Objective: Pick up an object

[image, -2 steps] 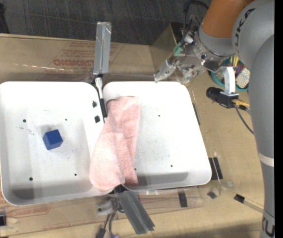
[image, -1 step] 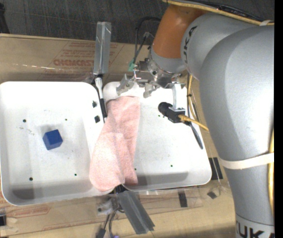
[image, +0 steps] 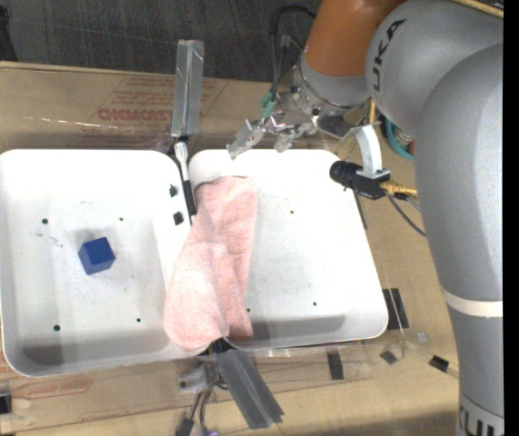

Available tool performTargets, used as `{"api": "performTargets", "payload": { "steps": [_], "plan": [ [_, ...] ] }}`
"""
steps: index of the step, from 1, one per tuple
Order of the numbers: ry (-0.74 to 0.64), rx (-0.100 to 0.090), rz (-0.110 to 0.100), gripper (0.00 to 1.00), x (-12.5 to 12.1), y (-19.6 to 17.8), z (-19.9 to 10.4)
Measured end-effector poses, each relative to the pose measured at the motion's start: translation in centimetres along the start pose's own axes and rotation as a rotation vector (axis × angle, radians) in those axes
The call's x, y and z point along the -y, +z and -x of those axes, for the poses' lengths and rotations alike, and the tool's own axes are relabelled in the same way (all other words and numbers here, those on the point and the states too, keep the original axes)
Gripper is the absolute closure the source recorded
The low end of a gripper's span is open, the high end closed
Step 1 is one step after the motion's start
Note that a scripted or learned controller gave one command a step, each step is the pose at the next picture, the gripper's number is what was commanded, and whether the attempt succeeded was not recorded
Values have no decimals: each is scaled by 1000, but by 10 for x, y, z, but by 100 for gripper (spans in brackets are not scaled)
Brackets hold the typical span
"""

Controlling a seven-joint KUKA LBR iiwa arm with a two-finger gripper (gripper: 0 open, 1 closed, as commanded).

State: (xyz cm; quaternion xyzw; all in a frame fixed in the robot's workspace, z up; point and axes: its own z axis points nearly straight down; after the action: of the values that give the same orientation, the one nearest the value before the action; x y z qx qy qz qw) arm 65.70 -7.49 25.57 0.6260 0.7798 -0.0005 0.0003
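A small blue cube (image: 96, 254) lies in the left bin (image: 23, 175), left of its middle. A pink cloth (image: 215, 262) is draped lengthwise over the divide between the two bins, mostly along the left side of the right bin (image: 359, 271). My gripper (image: 268, 134) hangs over the back rim of the right bin, just above and to the right of the cloth's far end. It is well apart from the cube. Nothing shows in its grasp.
The grey arm with its orange band (image: 350, 25) fills the upper right and overhangs the right bin's far corner. A black cable fitting (image: 361, 178) sits at that bin's right rim. Grey metal bars (image: 186, 89) stand behind and in front of the divide.
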Motion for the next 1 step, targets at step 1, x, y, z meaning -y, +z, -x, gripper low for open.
{"api": "performTargets", "payload": {
  "steps": [1],
  "plan": [
    [170, -1, -5, 0, 22, 160, 41]
  ]
}}
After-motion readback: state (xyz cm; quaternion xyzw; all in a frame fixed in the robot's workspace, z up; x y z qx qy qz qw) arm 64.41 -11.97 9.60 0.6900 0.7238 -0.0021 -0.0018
